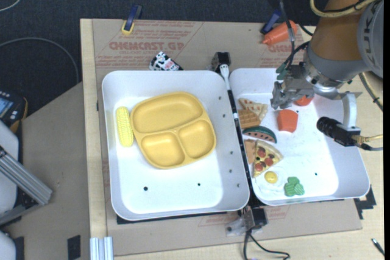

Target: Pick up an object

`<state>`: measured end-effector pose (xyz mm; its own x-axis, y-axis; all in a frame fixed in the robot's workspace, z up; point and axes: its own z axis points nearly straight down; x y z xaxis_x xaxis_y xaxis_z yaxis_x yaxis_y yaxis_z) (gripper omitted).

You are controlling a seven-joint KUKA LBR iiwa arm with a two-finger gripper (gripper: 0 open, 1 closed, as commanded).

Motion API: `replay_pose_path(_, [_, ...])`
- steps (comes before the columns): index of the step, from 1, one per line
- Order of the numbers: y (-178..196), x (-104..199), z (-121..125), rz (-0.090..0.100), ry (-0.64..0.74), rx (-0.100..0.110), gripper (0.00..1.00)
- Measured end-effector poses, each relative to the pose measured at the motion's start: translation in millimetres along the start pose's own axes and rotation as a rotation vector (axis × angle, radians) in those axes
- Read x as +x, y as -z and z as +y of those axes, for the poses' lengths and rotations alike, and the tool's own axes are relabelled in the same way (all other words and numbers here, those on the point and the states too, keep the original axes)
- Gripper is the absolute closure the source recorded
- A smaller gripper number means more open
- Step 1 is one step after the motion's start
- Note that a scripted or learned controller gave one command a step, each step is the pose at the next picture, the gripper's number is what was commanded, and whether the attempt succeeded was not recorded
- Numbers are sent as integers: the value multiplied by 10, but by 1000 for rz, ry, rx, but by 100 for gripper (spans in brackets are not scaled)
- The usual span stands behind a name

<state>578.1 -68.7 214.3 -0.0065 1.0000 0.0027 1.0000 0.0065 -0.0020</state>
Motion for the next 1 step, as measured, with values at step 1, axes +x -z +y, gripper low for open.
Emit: replay_pose_path(1, [-65, 539, 92, 0, -1, -1, 100])
